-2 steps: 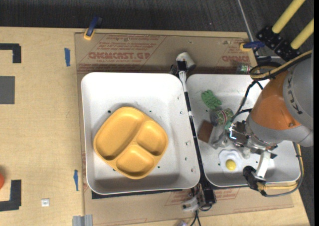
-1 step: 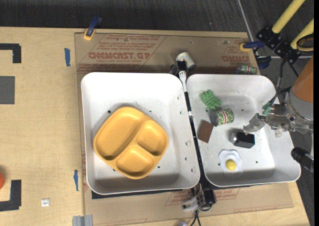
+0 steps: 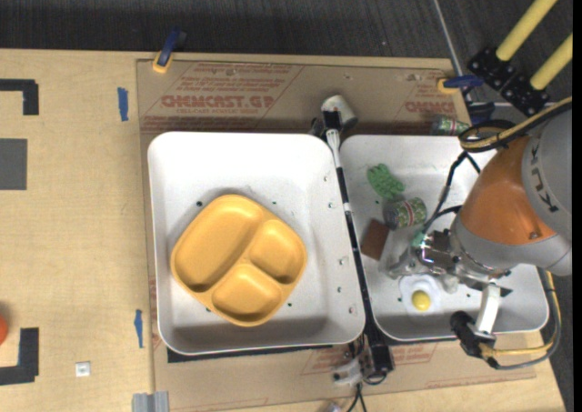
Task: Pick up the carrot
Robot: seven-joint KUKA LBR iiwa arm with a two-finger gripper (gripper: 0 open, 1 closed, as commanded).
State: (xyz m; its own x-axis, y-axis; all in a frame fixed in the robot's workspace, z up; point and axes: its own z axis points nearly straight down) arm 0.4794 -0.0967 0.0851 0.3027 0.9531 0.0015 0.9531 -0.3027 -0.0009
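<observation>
My gripper [image 3: 411, 263] hangs over the right bin [image 3: 536, 310], near its front edge, just beside a yellow piece [image 3: 420, 299]. Jaw state: cannot tell. Carrot location: cannot tell. An orange blob [image 3: 3, 329] at the bench's left edge, well apart from me, may be it.

Right bin [image 3: 536, 310] crowded; left bin [image 3: 173, 219] rim bare.

2 white bins [image 3: 182, 165], 1 yellow 3-compartment tray [image 3: 238, 258] at 9 o'clock; approx 4 small items at 3, incl 1 green toy [image 3: 385, 180].
</observation>
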